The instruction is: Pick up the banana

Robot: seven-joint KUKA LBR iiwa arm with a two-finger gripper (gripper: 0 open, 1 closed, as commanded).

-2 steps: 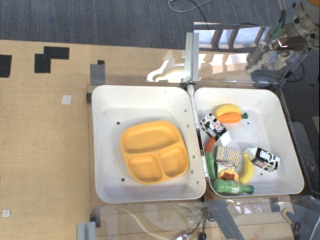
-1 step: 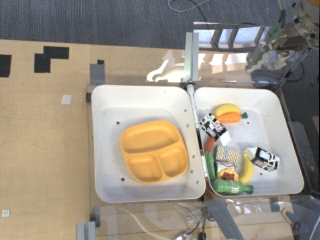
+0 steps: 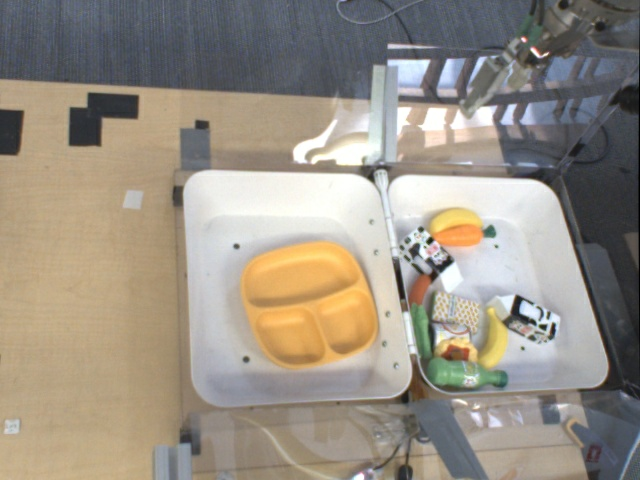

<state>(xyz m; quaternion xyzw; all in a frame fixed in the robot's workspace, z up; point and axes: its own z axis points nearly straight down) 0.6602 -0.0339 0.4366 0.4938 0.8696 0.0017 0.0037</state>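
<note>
The banana (image 3: 494, 337) is small, yellow and curved. It lies near the front of the right bin (image 3: 560, 213), between a patterned packet (image 3: 456, 311) and a black-and-white box (image 3: 531, 319). My gripper (image 3: 482, 85) hangs high above the bench, beyond the back edge of the right bin and far from the banana. It points down and to the left, with nothing seen in it.
The right bin also holds a yellow rounded fruit (image 3: 454, 218) above an orange carrot (image 3: 462, 235), a second black-and-white box (image 3: 426, 251), a red item (image 3: 419, 288) and a green bottle (image 3: 466, 374). The left bin (image 3: 215, 208) holds a yellow divided plate (image 3: 308, 303).
</note>
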